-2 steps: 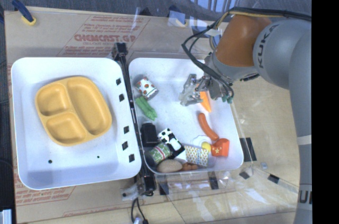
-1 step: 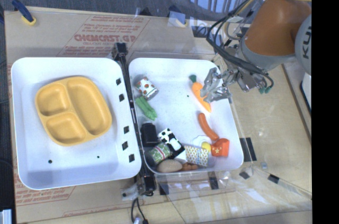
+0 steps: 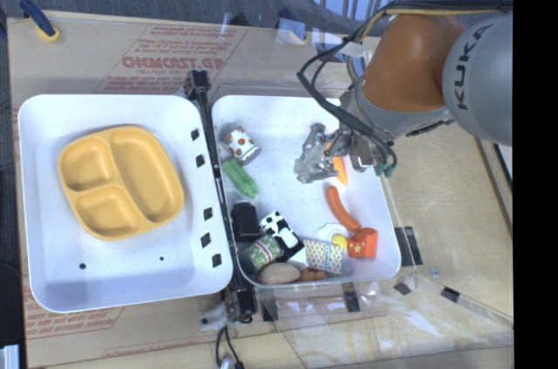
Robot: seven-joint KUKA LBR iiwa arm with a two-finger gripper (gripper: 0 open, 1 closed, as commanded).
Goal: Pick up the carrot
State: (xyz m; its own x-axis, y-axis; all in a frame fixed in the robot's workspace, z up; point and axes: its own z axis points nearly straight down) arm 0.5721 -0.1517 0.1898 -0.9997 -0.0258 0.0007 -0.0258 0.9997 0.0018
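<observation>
The carrot [image 3: 339, 171] is a short bright-orange piece with a pointed lower end, in the right bin [image 3: 279, 119] right of its middle. My gripper [image 3: 330, 164] hangs over that spot under the grey arm with the orange band. The carrot sits between its grey metal finger [image 3: 310, 160] on the left and the darker finger [image 3: 360, 154] on the right, and the gripper is shut on it. The arm hides the carrot's upper end.
Just below the carrot lies a reddish-orange sausage-shaped toy [image 3: 342, 209]. A green pod [image 3: 241, 179], a small can [image 3: 240, 144] and a heap of toys [image 3: 301, 254] fill the right bin's left and front. The left bin [image 3: 52, 271] holds a yellow divided plate [image 3: 120, 181].
</observation>
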